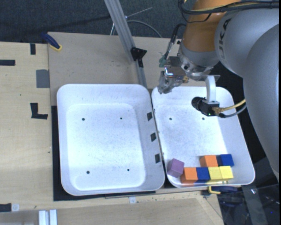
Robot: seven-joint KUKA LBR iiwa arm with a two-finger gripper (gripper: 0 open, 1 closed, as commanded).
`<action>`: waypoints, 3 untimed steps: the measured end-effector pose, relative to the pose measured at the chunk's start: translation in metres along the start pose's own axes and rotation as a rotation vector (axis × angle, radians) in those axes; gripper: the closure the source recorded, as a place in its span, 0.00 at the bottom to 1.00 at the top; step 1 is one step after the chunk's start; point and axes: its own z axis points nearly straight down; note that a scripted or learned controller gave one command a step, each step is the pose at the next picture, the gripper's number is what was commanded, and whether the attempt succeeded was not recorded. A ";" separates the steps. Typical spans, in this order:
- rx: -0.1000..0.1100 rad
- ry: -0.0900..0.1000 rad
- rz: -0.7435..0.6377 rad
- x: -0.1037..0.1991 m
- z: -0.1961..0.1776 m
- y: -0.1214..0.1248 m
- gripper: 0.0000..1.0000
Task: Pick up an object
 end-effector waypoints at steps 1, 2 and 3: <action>0.010 -0.001 -0.002 0.046 0.069 0.055 1.00; 0.006 -0.003 0.002 0.034 0.064 0.055 1.00; 0.006 -0.003 0.001 0.035 0.064 0.055 0.00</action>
